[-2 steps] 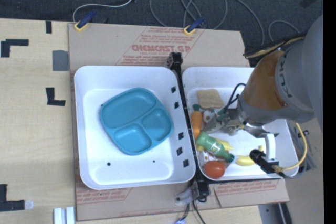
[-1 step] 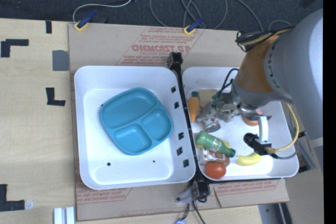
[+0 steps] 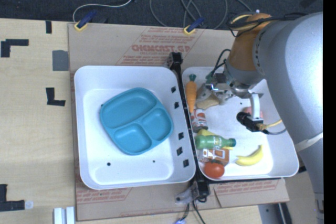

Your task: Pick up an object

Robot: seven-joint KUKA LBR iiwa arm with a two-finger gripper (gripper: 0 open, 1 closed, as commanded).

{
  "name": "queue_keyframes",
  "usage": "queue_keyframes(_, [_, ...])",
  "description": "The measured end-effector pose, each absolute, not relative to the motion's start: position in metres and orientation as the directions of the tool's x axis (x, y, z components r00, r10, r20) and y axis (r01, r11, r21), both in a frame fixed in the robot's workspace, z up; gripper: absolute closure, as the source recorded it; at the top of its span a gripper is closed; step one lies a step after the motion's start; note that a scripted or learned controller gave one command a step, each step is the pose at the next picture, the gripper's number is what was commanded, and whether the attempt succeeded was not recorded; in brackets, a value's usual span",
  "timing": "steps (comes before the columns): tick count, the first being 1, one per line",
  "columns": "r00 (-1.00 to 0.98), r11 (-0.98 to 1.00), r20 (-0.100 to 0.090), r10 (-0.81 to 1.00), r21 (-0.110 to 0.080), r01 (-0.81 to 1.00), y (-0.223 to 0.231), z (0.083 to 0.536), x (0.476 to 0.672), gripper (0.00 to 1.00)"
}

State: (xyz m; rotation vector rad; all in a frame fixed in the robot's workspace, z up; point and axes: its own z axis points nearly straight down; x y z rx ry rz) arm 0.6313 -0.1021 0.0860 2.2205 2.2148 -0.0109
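With the gripper (image 3: pixel 218 93) low at about 11 o'clock in the right bin (image 3: pixel 281 162), seemingly over a pale object (image 3: pixel 209 103), its opening unreadable, descend squarely, avoiding the carrot (image 3: pixel 191 95) at 9 o'clock

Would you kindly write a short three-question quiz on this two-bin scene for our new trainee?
1. True or false: the blue divided plate lies in the left bin.
2. Which lies nearest the right bin's front edge? A) carrot B) tomato C) green bottle
3. Fill in: the yellow fruit right of the tomato is a ____.

Key: 1 true; 2 B; 3 banana.
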Motion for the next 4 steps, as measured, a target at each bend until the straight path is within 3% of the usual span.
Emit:
queue_keyframes(1, [0.004, -0.004, -0.015, 1.000, 0.002, 1.000, -0.102, 0.085, 0.667, 0.00])
queue_keyframes(2, [0.000, 0.000, -0.002, 1.000, 0.001, 1.000, -0.110, 0.086, 0.598, 0.00])
queue_keyframes(3, [-0.002, 0.002, -0.002, 1.000, 0.003, 1.000, -0.110, 0.085, 0.664, 0.00])
queue_keyframes(4, [-0.003, 0.003, -0.005, 1.000, 0.001, 1.000, -0.111, 0.095, 0.664, 1.00])
